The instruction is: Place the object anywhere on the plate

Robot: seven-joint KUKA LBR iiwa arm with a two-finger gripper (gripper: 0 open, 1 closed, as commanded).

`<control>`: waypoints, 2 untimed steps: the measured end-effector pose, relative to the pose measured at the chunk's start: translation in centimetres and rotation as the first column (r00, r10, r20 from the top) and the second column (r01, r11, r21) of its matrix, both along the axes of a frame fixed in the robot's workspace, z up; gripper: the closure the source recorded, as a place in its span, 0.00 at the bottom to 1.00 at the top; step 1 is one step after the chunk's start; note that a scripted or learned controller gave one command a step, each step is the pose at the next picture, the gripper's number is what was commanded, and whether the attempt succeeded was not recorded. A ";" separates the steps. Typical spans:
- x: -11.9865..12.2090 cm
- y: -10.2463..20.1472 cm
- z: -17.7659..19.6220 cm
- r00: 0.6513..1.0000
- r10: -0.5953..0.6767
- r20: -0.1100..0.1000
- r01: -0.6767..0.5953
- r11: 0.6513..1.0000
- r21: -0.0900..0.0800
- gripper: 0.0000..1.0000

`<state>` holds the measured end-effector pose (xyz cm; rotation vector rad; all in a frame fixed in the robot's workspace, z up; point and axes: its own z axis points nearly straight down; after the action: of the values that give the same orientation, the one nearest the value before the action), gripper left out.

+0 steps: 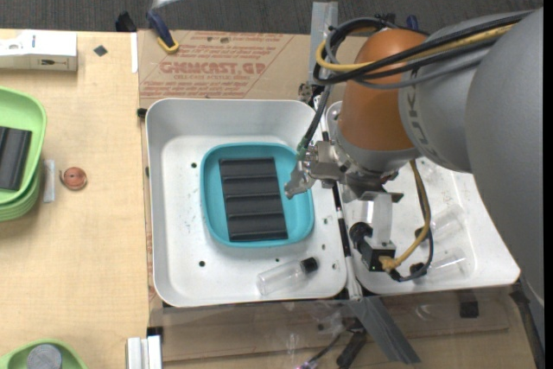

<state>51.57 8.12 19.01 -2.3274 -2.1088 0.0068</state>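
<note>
A teal plate (212,186) lies in the middle of the left white bin (173,134). On the plate rests a black ridged block (252,198), lying flat and covering most of it. A clear vial with a black cap (287,274) lies on its side on the bin floor near the front wall, off the plate. My gripper (300,177) hangs at the plate's right rim, close to the wall between the two bins, with the orange band and grey arm above it. Nothing shows between its fingers.
The right bin (484,259) holds a few clear plastic pieces (445,229), partly under the arm. Cardboard (216,65) lies behind the bins. On the bench at left are a green tray (22,121), a small copper-coloured disc (74,178) and a white box (39,52).
</note>
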 end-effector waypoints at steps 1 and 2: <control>-1.5 -5.5 8.1 0.993 -0.118 0.001 0.118 0.993 -0.001 0.00; 1.4 -9.9 16.5 0.985 -0.173 0.000 0.173 0.985 -0.002 0.00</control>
<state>52.97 -1.75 35.55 -2.5020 -1.9000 0.0080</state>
